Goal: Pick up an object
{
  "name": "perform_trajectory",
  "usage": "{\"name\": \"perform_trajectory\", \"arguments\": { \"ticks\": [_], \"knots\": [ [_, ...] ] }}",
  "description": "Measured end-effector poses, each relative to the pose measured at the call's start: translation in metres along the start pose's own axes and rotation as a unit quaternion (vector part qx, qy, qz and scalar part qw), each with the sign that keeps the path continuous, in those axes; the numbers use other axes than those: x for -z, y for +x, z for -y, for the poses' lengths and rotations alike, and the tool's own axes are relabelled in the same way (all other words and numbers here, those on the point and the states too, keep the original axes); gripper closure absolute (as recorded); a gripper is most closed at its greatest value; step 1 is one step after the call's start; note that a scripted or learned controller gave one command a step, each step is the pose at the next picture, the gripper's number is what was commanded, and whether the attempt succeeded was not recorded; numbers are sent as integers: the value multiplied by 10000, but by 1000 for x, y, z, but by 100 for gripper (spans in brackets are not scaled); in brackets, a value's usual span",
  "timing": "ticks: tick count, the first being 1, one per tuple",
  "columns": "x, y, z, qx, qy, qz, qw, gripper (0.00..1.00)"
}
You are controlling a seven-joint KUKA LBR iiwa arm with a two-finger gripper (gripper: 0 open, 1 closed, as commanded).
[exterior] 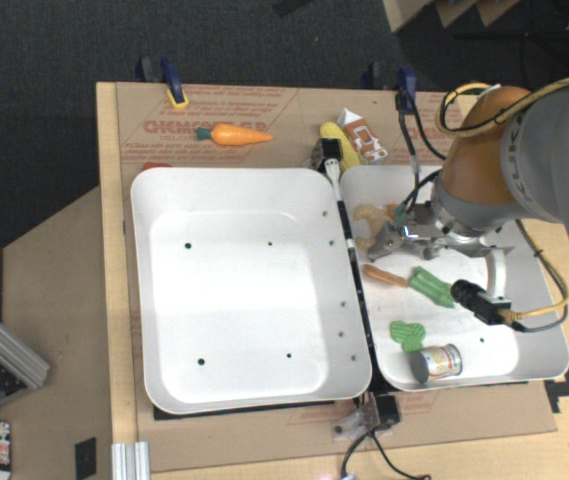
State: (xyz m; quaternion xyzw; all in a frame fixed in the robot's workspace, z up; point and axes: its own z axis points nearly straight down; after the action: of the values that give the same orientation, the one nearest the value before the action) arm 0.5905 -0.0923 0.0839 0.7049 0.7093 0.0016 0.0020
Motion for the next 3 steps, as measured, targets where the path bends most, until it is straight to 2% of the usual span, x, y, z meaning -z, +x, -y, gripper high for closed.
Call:
{"name": "perform_trajectory", "arguments": {
  "ticks": [1, 2, 3],
  "knots": [
    [1, -10, -42, -21, 4, 4, 10000, 0],
    [1, -3, -66, -18, 31, 3, 10000, 0],
    [1, -3, -66, -27, 31, -1, 10000, 0]
  ]
}}
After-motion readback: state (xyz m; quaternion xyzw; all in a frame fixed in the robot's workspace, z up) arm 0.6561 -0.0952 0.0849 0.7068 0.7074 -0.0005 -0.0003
